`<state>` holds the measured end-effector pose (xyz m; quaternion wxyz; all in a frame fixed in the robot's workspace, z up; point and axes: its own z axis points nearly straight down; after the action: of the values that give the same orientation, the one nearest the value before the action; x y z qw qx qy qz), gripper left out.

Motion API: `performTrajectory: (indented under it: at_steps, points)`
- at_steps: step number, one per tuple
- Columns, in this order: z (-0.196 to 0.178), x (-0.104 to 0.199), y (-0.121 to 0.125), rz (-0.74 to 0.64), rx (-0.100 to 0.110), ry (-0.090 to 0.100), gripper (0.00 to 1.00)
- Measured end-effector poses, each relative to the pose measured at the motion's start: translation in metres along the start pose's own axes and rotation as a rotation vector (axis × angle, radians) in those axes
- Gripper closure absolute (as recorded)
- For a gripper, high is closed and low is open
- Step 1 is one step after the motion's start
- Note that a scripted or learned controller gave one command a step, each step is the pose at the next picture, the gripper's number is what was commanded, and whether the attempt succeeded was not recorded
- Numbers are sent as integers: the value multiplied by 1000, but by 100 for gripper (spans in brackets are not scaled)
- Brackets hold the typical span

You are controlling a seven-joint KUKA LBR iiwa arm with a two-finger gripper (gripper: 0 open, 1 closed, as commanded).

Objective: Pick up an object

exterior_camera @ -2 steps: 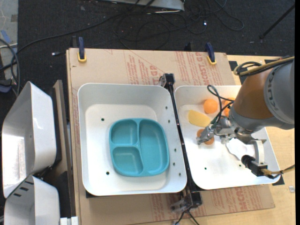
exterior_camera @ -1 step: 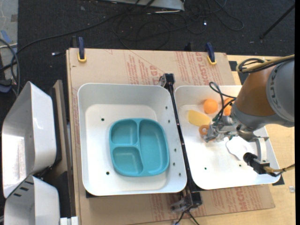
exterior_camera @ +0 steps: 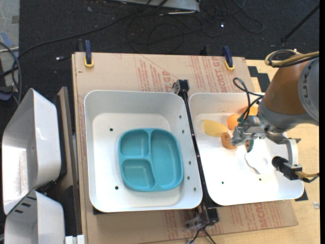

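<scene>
Several small pieces lie in the right bin [exterior_camera: 264, 187]: a yellow wedge [exterior_camera: 213, 128], an orange ball [exterior_camera: 233, 121] and an orange chunk [exterior_camera: 228, 141], bunched near its far left with bare white floor toward the near rim. The claw [exterior_camera: 242, 136] sits just beside the chunk; whether it grips cannot be told. A smooth teal divided plate [exterior_camera: 151, 159] fills the left bin [exterior_camera: 96, 111] on the counter [exterior_camera: 132, 67].
</scene>
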<state>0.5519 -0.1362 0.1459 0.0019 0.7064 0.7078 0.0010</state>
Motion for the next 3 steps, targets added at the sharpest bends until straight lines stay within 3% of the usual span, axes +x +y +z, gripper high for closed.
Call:
performTrajectory:
  at_steps: [2,3]
  points:
    - [-96,-2,15,-2,-1,0,100]
    - [-104,53,8,-6,4,3,100]
